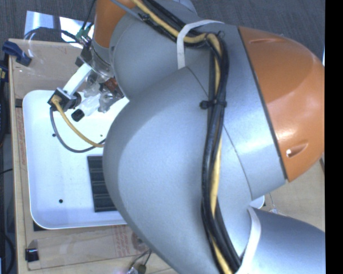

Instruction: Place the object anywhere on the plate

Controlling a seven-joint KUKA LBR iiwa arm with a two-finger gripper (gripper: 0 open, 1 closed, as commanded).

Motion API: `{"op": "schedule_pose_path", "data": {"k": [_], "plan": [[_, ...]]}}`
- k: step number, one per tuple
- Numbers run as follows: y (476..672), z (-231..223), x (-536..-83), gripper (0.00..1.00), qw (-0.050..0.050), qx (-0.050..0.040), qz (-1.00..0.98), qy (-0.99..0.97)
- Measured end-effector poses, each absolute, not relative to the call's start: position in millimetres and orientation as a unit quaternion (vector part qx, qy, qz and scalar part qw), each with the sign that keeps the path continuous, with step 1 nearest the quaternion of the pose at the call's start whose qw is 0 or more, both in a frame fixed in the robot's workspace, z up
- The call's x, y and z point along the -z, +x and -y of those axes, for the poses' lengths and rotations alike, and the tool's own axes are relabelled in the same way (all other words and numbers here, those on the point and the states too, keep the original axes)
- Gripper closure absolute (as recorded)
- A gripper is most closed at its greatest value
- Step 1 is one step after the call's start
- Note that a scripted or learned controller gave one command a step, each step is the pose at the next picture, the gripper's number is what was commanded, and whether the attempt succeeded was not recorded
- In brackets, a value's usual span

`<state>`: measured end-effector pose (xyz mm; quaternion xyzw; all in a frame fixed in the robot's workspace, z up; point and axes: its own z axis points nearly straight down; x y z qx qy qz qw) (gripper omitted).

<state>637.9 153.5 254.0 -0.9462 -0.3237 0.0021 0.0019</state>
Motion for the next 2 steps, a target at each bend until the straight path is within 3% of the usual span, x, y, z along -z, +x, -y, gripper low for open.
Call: {"op": "schedule_pose_path", "data": {"k": [1,2], "plan": [[634.0,-114.1,-297.3,1.00,0.000,0.0004,0.162,-0.987],[647.3,-144.7,-268.1,1.00,-0.001,0.0019,0.103,-0.995]]}}
